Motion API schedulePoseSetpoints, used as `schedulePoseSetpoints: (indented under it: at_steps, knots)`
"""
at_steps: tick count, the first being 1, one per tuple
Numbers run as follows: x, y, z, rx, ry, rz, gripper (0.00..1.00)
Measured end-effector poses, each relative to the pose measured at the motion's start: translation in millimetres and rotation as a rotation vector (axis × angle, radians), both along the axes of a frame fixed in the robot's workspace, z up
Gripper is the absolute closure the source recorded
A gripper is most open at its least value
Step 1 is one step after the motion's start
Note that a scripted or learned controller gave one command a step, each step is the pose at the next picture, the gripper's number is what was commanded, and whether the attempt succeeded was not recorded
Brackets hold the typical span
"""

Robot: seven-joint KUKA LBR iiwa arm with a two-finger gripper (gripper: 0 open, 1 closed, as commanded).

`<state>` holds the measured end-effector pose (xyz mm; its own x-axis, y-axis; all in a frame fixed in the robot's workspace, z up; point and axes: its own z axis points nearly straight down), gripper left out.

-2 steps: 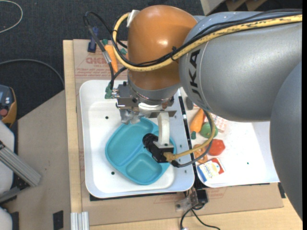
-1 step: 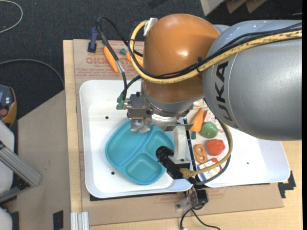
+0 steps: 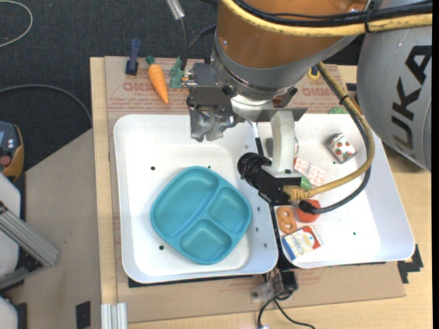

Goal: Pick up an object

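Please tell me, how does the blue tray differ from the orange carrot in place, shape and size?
Place: the blue tray lies inside the left bin; the carrot lies outside both bins, on the brown board behind it.
Shape: the tray is flat and rounded, with three compartments; the carrot is thin and pointed.
Size: the tray looks much bigger than the carrot.
Both lie apart from the gripper.

arm (image 3: 295,19): cut off at top edge | right bin (image 3: 384,204): partly hidden behind arm
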<state>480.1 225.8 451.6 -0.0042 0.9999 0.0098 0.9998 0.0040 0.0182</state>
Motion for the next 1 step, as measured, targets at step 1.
schedulePoseSetpoints:
  at_steps: [1]
  knots:
    - [-0.7, -1.4, 90.1, -0.003, 0.006, -0.002, 1.00]
